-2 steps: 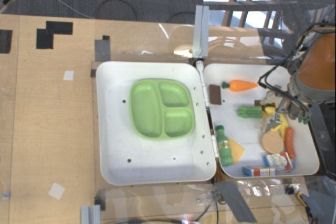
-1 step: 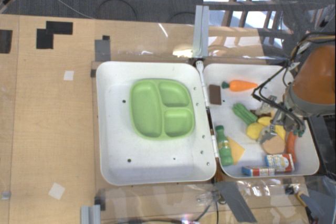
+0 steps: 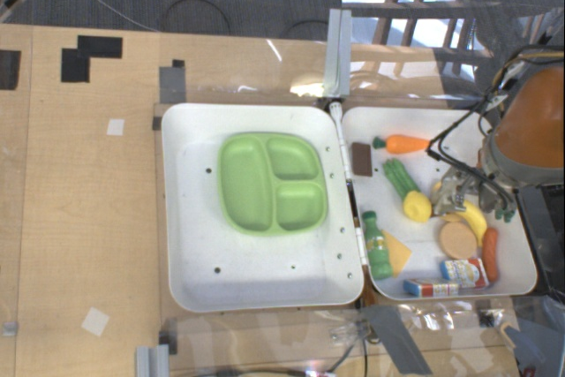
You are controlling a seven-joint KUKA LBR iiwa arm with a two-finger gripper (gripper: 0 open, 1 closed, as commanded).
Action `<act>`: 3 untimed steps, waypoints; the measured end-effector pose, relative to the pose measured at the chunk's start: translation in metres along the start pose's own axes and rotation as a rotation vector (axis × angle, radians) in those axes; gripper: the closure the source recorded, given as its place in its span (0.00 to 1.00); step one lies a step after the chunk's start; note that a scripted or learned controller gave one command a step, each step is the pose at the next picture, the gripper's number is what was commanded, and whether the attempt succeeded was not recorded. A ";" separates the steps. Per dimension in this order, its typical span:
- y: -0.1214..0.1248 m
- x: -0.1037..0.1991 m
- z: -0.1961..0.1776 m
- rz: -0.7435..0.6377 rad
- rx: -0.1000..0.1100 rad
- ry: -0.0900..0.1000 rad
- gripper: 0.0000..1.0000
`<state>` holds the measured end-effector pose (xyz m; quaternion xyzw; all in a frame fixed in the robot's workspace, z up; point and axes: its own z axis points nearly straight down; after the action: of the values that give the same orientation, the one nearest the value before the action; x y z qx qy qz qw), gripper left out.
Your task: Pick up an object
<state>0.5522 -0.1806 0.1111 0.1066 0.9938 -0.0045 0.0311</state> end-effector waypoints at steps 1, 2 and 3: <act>0.000 0.000 0.000 -0.001 0.000 0.001 0.00; 0.082 0.007 0.020 -0.165 -0.009 0.042 0.00; 0.099 -0.045 0.024 -0.116 -0.006 0.053 0.00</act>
<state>0.6183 -0.0940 0.0895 0.0487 0.9988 -0.0007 0.0050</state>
